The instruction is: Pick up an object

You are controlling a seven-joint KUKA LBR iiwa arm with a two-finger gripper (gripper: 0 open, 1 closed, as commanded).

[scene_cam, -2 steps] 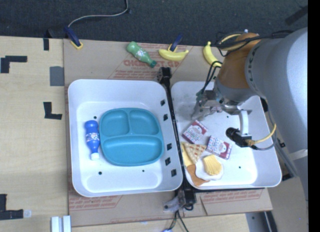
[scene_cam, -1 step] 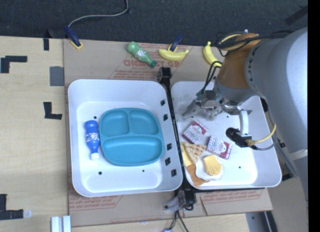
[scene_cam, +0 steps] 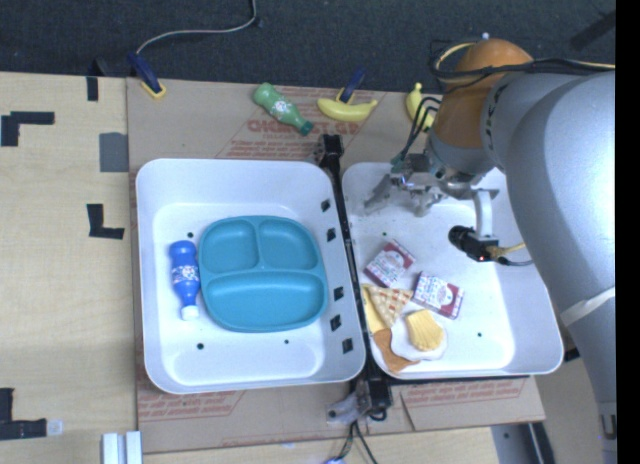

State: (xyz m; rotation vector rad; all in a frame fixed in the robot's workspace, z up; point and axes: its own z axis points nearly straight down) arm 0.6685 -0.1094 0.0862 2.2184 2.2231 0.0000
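Overhead, the arm [scene_cam: 560,172] reaches in from three o'clock and its gripper [scene_cam: 408,192] hangs over the right bin [scene_cam: 520,337] near that bin's twelve o'clock edge; whether its jaws are apart or together cannot be told. Toward six o'clock from it lie two small dark-red packets [scene_cam: 390,264] [scene_cam: 438,294], their print too small to read, each tilted with its long axis running from ten to four o'clock. Beyond them sit a waffle piece [scene_cam: 384,304] and a yellow cheese wedge [scene_cam: 424,332]. The left bin [scene_cam: 160,192] holds a blue divided plate [scene_cam: 262,274] and, at its nine o'clock, a blue bottle [scene_cam: 184,278] lying along twelve to six. Outside the bins, at twelve o'clock, rest a green bottle [scene_cam: 282,108] and a banana [scene_cam: 346,108] on cardboard whose red lettering is unreadable.
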